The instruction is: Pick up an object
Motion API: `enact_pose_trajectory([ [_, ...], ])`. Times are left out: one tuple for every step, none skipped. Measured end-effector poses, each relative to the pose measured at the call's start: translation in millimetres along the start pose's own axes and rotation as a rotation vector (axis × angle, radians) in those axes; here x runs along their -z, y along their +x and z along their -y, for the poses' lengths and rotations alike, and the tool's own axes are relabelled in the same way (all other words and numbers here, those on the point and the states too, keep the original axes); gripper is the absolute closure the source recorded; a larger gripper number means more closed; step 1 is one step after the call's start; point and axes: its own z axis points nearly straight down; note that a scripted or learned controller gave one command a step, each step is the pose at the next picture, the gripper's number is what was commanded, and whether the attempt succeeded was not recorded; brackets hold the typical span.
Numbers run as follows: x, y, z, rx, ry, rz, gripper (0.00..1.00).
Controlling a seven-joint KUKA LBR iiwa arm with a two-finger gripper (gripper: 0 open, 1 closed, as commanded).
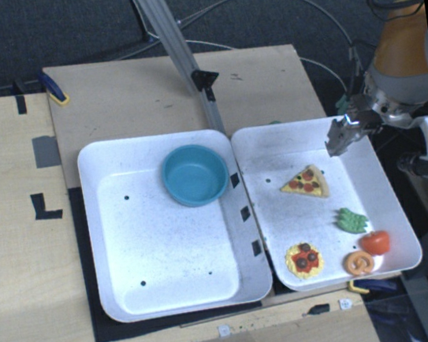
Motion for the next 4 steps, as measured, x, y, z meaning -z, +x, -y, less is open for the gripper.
enact_pose_trajectory([
  [-10, 49, 23, 0.001, 0.001, 0.000, 1.00],
  [-17, 107, 42, 0.002, 0.001, 0.000, 1.00],
  [-25, 153, 62, 0.001, 0.001, 0.000, 1.00],
  [-17, 200, 68, 0.002, 0.000, 0.000, 1.00],
])
